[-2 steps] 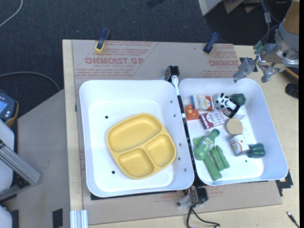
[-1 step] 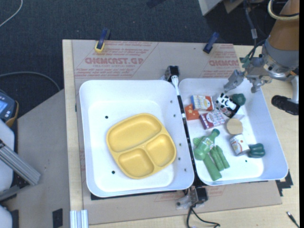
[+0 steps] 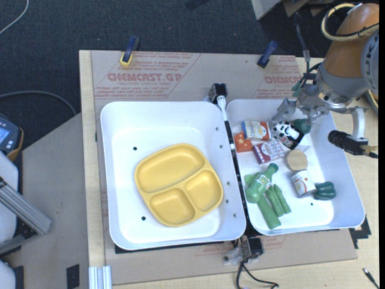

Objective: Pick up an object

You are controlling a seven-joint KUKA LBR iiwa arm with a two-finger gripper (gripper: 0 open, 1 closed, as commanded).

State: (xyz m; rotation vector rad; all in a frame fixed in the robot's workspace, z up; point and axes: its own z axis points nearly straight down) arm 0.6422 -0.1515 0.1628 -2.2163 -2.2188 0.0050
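The right bin (image 3: 348, 161) holds several small objects. A black-and-white toy (image 3: 283, 132) lies near its top, with a white and red packet (image 3: 255, 129) and a maroon packet (image 3: 264, 151) to its left. Below them are a tan round piece (image 3: 296, 160), a small jar (image 3: 301, 182), a dark green piece (image 3: 325, 190), a green bottle (image 3: 260, 184) and green sticks (image 3: 275, 202). My gripper (image 3: 296, 118) hangs over the bin's upper part, just above and right of the black-and-white toy. Its tip is hard to make out against the clutter.
The left bin (image 3: 120, 137) holds a yellow divided plate (image 3: 177, 184). Clamps sit on the bench's far edge (image 3: 127, 52) and between the bins (image 3: 218, 93). The arm's grey and orange wrist (image 3: 349, 47) stands above the right bin's far right corner.
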